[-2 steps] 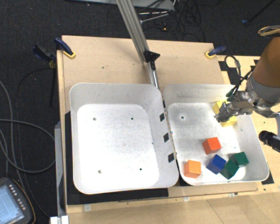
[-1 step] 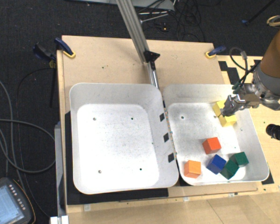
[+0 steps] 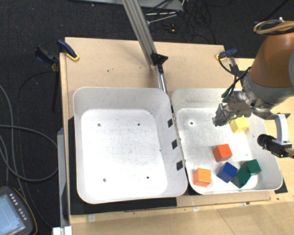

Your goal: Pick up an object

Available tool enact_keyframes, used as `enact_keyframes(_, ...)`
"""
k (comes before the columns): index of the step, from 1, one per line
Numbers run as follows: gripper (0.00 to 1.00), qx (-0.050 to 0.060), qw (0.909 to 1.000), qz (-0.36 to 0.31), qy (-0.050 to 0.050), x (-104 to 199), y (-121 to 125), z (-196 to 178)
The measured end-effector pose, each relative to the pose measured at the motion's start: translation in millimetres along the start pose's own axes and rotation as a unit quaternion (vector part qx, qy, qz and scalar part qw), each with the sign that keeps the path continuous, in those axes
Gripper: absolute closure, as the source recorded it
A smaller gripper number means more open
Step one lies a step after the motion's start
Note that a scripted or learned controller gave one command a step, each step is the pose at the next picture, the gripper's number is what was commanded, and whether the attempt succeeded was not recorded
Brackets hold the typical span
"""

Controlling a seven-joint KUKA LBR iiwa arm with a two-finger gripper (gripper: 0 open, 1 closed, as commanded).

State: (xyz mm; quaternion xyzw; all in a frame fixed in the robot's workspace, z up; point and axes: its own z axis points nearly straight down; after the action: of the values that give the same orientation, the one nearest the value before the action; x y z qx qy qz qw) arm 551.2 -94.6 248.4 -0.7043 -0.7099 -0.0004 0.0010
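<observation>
Your gripper (image 3: 221, 116) hangs over the right bin (image 3: 196, 102), just left of the yellow cube (image 3: 239, 124); I cannot tell its finger spacing; descend here and you may clip the cube's edge, nudging it aside instead of grasping it.
</observation>
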Motion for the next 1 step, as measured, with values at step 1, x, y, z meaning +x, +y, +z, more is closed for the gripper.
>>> enact_keyframes(1, 1.00, 0.000, 1.0000, 0.000, 0.000, 51.7, -3.6, -6.0)
